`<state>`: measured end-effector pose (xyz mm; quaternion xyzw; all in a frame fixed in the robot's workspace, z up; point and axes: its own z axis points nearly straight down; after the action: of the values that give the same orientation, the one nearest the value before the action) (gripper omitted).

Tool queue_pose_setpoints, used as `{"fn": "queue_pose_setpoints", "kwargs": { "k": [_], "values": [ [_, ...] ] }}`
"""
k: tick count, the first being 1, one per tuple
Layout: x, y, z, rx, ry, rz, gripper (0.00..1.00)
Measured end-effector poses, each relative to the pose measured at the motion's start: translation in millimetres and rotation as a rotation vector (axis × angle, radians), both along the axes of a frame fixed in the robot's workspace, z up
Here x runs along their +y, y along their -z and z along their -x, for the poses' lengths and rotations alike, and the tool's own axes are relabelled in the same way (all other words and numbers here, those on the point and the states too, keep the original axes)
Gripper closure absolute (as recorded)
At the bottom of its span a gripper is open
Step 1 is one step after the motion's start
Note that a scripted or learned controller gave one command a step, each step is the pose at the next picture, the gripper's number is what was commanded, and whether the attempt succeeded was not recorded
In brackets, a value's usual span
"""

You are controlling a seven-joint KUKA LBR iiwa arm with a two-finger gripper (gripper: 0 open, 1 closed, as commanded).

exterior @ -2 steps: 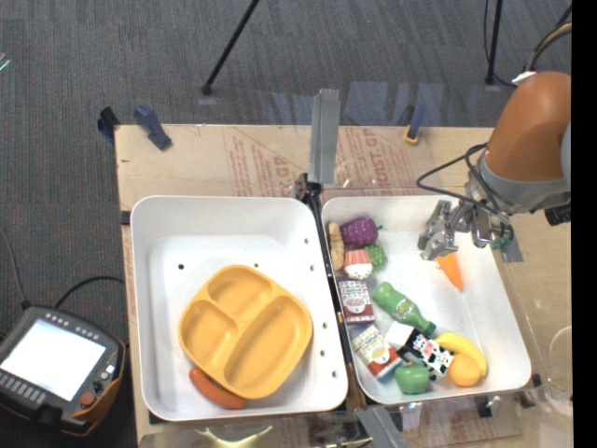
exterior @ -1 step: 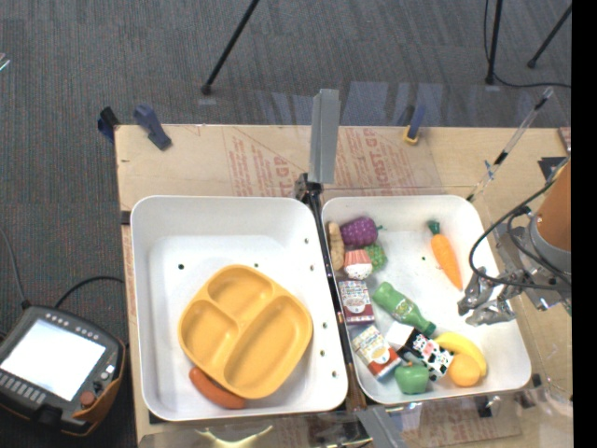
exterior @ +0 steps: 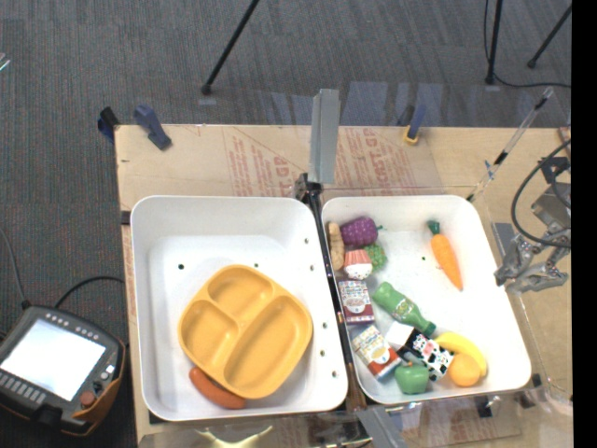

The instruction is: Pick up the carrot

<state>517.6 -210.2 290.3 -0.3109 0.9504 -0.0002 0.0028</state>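
A: Looking at the two bins, what is in each?

B: The right bin [exterior: 494, 278] has one carrot [exterior: 447, 258], one grape bunch [exterior: 358, 231], one green bottle [exterior: 404, 309], one banana [exterior: 464, 346], one orange [exterior: 465, 370], one green pepper [exterior: 411, 378] and some small cartons. The left bin [exterior: 154, 250] has one yellow plate [exterior: 245, 330] with three parts, and one sausage [exterior: 216, 391] under its near edge.

A: And the gripper [exterior: 530, 271]?

B: It is outside the right bin, beside its right wall. I cannot tell if it is clenched or released. The carrot lies to its left, near, inside the wall, green top pointing away.
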Motion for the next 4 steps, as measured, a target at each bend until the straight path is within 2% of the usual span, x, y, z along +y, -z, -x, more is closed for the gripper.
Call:
{"fn": "queue_pose_setpoints", "kwargs": {
  "k": [1,2,3,4],
  "values": [
    [-0.1,-5.5,1.3,0.002,-0.194,-0.001,1.0],
    [-1.1,-37.4,28.9,0.002,-0.421,0.0,1.0],
    [-0.6,-37.9,28.9,0.001,-0.939,-0.001,1.0],
    [3.9,-18.0,38.9,0.002,-1.289,-0.004,1.0]
  ]
}}
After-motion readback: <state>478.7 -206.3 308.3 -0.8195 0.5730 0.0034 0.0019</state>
